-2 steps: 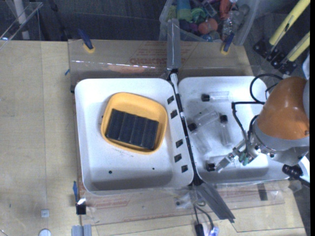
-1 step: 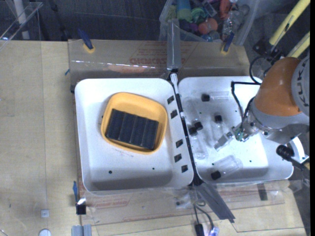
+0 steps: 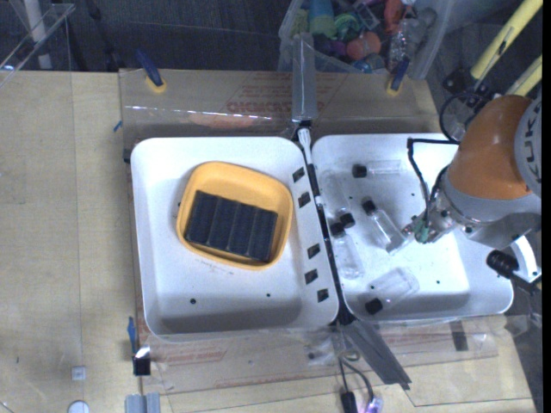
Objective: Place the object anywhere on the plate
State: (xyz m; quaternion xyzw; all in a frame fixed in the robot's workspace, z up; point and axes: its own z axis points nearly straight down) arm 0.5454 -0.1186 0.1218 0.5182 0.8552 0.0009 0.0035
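Note:
A yellow square plate (image 3: 191,198) lies in the left bin. On the plate rests a dark, ribbed rectangular block (image 3: 232,224), lying flat and slightly askew. My gripper (image 3: 413,231) hangs over the right bin, below the arm's orange band (image 3: 489,157), well to the right of the plate and apart from the block. Nothing shows at the gripper's tip.
The left bin (image 3: 164,308) and right bin (image 3: 448,295) meet at a central divider with black clips (image 3: 312,231). Small black studs (image 3: 368,206) and clear plastic pieces (image 3: 384,228) lie in the right bin. A tub of coloured toys (image 3: 362,15) stands behind the bins.

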